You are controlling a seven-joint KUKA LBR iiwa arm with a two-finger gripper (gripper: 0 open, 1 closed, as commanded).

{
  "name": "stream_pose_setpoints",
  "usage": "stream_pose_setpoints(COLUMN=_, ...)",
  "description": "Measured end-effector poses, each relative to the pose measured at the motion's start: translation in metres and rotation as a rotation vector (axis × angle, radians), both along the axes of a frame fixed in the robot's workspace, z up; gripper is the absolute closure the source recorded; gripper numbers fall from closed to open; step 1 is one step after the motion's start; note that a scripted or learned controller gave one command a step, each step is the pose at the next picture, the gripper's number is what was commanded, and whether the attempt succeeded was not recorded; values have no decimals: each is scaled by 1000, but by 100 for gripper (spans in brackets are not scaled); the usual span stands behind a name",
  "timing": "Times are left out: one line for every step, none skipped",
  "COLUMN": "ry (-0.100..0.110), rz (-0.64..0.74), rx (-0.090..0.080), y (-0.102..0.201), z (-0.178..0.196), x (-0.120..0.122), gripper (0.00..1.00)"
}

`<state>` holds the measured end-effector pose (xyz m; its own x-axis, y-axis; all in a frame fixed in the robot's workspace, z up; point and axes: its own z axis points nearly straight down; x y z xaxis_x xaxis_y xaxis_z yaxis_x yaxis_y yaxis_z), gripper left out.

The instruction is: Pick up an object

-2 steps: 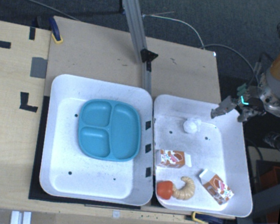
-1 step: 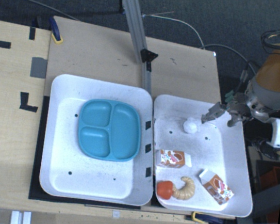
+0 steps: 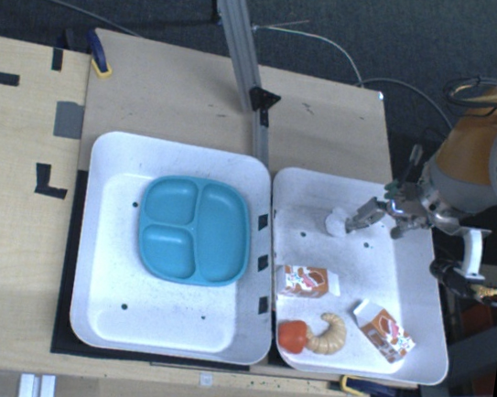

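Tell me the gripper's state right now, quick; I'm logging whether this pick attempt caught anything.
Gripper: over the right bin, close beside a small white object; open or shut cannot be told, and nothing is seen held.

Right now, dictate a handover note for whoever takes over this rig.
Pincer: over the right bin's upper part, beside a small white object; nothing seen held.
Right bin: two snack packets, a croissant and a red tomato.
Left bin: blue divided plate.
Done: no pick yet.
Left: grasp one object and lift it.
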<state>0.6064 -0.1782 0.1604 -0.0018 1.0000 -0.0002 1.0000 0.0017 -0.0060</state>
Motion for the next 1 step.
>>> stream_pose_setpoints(ry=2, rz=0, rx=1, y=4, z=-58, x=-11, gripper=0)
